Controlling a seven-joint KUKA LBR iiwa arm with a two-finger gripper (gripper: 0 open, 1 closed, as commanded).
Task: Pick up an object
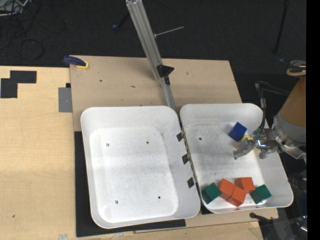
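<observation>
My gripper (251, 149) reaches in from the right over the right bin (210, 119), at its middle right. A blue block (238, 131) sits just up and left of it, with a small yellow piece (245, 139) between block and gripper. I cannot tell if either one touches the gripper. Near the bin's front edge lies a cluster: a green block (211, 192), three orange-red blocks (235, 189) and another green block (260, 193).
The left bin (95, 121) stands beside the right one on the wooden bench (125, 79). A slanted metal rail (148, 39) rises from behind the bins' divide. A blue and yellow clamp (76, 61) lies at the bench's far left corner.
</observation>
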